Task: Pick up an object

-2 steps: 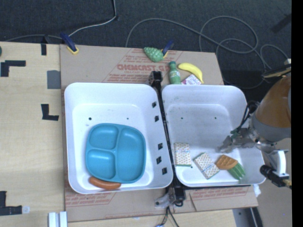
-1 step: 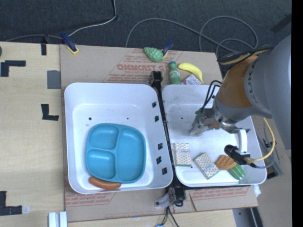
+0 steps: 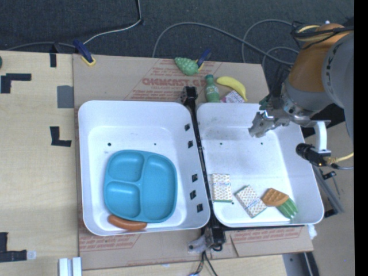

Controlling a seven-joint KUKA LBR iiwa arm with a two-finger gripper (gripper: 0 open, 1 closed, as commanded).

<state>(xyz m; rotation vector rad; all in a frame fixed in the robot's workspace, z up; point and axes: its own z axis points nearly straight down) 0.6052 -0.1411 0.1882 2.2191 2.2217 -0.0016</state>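
From above, the arm (image 3: 313, 68) comes in from the right and its gripper (image 3: 260, 125) hangs over the far end of the right bin (image 3: 241, 157), near the back wall. I can't make out how the fingers are set; from this angle the end of the tool is a grey blur, and I see nothing caught in it.

Nothing has been picked up as far as I can judge. Everything that could be taken lies at the near end of that bin, well apart from the gripper: a packet (image 3: 221, 187) by the divider, a second packet (image 3: 250, 200) tilted just beside it, and a carrot (image 3: 280, 201) touching or almost touching that one, its green top toward the near right corner.

The left bin (image 3: 92, 154) holds a blue tray (image 3: 141, 186) with a sausage (image 3: 127, 223) lying against its near edge.

Beyond the bins, on the cardboard, a green bottle (image 3: 211, 88), a banana (image 3: 232, 85) and a green lump (image 3: 187, 65) sit out of play.

So I'd say the whole job is left: the gripper has to travel to the near end, come down over one item, close and lift. The carrot looks the easier target to me; the flat packets give the fingers little to bite.
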